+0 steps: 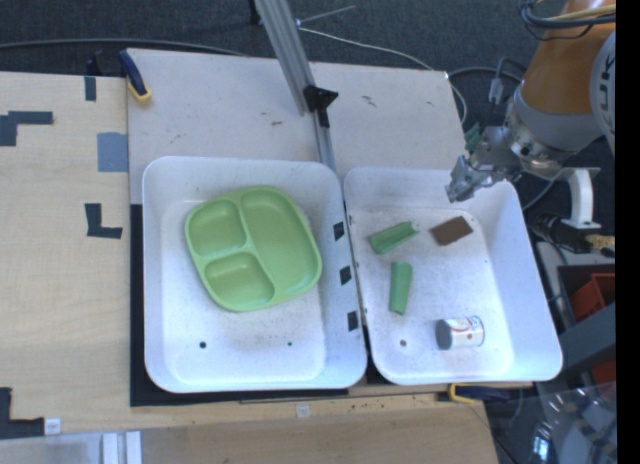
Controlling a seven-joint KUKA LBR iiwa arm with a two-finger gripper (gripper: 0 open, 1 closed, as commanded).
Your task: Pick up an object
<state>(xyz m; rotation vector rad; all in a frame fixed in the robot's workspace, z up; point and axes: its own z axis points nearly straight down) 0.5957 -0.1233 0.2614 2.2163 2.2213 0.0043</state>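
The right bin [520,252] holds two green blocks, one lying slanted near its upper left [392,237] and one upright-lying in the middle [400,287]. A brown flat piece [452,230] lies near the bin's upper right. A small white and red can [460,333] lies on its side at the bin's lower part. My gripper [466,184] hangs over the bin's top right corner, just above the brown piece and apart from it. Nothing shows between its fingers.
The left bin [160,282] holds a green divided plate [252,247]. A slanted metal pole [285,37] crosses the bench behind the bins. The arm [565,82] fills the upper right. Cables lie at the right edge.
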